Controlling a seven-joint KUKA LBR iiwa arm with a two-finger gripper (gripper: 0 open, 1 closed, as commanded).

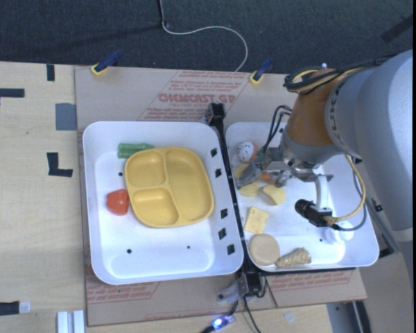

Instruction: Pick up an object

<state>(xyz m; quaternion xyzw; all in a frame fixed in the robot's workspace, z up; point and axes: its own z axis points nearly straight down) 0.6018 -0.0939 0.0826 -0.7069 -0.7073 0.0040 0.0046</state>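
- Arm: you see one grey arm (pixel 374 116) entering from the right, its orange band (pixel 312 120) above the wrist, bent down over the upper left part of the right bin (pixel 353 252).
- End effector (pixel 263 175): low among the food pieces near the divider between the bins. You cannot tell from this view how it stands, nor whether anything is in it.
- Bins: two shallow white ones side by side on the counter (pixel 28 207); the left bin (pixel 159 259) touches the right one along a black divider.
- Left bin, three items: one yellow sectioned plate (pixel 170 186) in the middle; one green piece (pixel 135 148) just beside its upper left rim; one red-orange round piece (pixel 118 201) at its left edge.
- Right bin, candidates for the pick: one small white round object (pixel 245 149) near the top left; one pale yellow wedge (pixel 274 195) just below the end effector; one yellow square slice (pixel 256 220) below that; one tan round disc (pixel 263 248) near the front wall; one tan cone-like piece (pixel 293 258) just beside the disc on its right.
- Further small pieces lie under the end effector; you cannot count them.
- One black cable part (pixel 312 212) hangs over the right bin's middle.
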